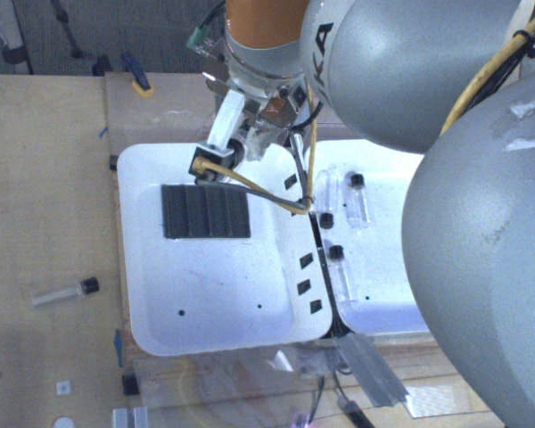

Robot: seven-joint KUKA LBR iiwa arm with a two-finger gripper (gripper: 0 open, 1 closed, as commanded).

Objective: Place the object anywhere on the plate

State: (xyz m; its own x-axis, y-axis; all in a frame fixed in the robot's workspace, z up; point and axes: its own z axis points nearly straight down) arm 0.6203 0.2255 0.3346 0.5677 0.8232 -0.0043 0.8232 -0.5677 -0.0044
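- Now, the end effector (260, 132) hangs over the far edge of the left bin (214, 283). We cannot tell if it is wide or narrow, because the wrist hides its tip, and we see nothing held in it.
- The plate (206, 212) is a dark ribbed rectangle lying flat in the left bin. Its long axis runs from left to right in the view, and its far right corner is just beside the end effector.
- We judge that the task's thing is 1 of 2 clear tubes with black caps in the right bin (383, 275): the upper tube (357, 201) or the lower tube (339, 273).
- Both tubes lie close to the wall between the 2 bins, and their long axes run nearly from far to near.
- From the end effector, the tubes lie to the view's right and nearer to the camera, across that wall. The upper tube is the closer 1.
- In our judgement, the next move must cross this wall and close across the tube's short side.
- A loose tube (62, 291) lies apart on the surface (45, 194).
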